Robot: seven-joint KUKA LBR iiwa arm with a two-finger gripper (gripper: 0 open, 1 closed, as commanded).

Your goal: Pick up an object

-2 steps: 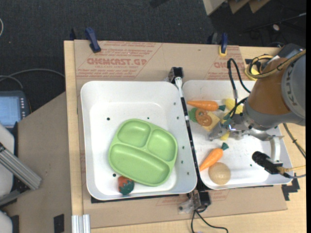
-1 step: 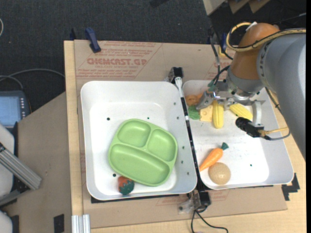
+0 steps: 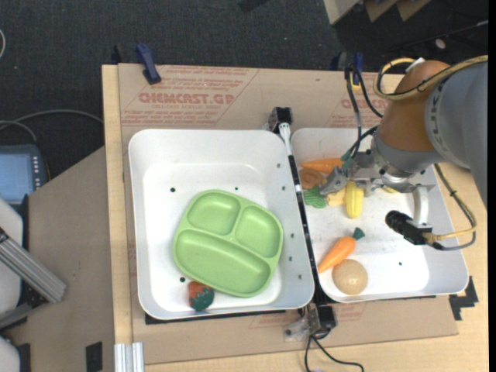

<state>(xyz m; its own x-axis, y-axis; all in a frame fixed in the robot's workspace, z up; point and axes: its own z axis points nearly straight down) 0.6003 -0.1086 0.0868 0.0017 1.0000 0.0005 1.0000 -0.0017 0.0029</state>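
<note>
My gripper [image 3: 353, 178] hangs low over the upper left part of the right bin [image 3: 442, 273]. Right under it lies a yellow corn cob [image 3: 353, 201], with an orange piece [image 3: 319, 166] and a small green piece [image 3: 314, 200] just to its left. Further forward in the same bin lie a carrot with a green top [image 3: 339, 253] and a tan round ball [image 3: 349, 277]. The wrist hides whatever sits directly beneath it, and nothing can be seen held.
The left bin [image 3: 147, 208] holds a green divided plate [image 3: 229, 242] with a small red and green toy [image 3: 199, 295] at its front left edge. A raised divider [image 3: 298, 208] separates the two bins. The arm [image 3: 434, 122] covers the right bin's back right.
</note>
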